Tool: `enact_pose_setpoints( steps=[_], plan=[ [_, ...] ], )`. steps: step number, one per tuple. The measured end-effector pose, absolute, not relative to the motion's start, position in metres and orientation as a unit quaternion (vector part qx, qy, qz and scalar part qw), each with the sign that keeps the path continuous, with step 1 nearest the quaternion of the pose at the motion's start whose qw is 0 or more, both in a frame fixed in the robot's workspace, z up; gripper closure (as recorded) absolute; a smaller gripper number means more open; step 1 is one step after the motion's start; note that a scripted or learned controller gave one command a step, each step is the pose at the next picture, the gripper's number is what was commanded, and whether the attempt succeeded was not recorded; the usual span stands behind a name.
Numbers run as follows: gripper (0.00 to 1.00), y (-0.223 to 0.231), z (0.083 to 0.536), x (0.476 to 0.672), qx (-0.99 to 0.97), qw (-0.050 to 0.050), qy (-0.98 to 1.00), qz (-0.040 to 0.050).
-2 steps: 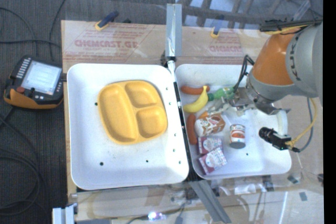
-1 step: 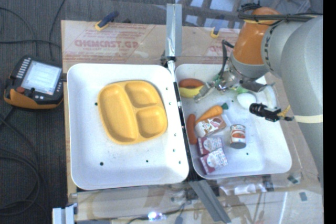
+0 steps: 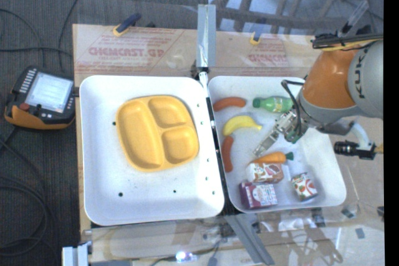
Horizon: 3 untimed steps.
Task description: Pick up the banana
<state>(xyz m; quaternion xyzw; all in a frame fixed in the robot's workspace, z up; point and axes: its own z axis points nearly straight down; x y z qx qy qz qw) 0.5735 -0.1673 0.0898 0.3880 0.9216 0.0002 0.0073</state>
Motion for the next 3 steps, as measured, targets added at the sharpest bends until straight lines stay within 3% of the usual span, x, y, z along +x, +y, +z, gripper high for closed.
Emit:
enact_pose_setpoints(
  steps=[1,2,3],
  plan=[
    [0.0,-0.105,0.09,0.63,0.162,0.007,0.987,-0.0006],
    [1.0,-0.103,0.1,0.633,0.162,0.011,0.987,0.0022],
    [1.0,-0.073,0.184,0.652,0.201,0.001,0.98,0.0015]
  ],
)
